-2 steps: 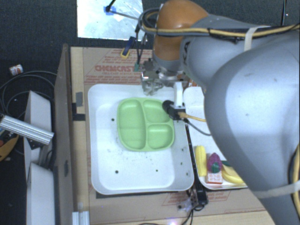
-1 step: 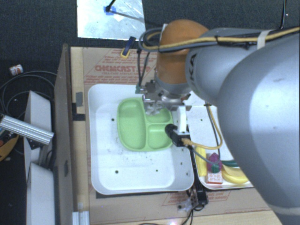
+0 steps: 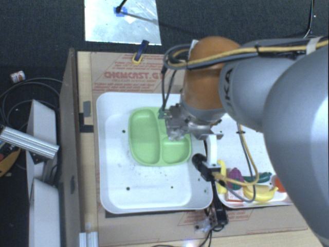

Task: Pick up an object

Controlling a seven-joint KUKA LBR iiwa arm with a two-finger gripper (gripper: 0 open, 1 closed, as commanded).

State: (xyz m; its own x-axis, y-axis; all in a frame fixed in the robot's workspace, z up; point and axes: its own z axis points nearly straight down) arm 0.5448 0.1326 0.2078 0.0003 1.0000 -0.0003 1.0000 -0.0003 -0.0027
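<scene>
Green tray in white bin, cardboard-topped bench.

Robotics lab: cardboard-topped bench, loose cables (floor), white bins.

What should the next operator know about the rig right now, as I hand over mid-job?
Gripper: low over the left bin, at the right edge of the green divided tray. Its open or shut state cannot be judged from this view, and nothing is visibly held.
Things: the green divided tray lies flat in the left bin. The right bin holds a yellow banana, a purple item and other small pieces, partly hidden by the arm and its cables.
Done: the arm has reached the tray.
Left: confirm a grasp and lift an object clear.
</scene>
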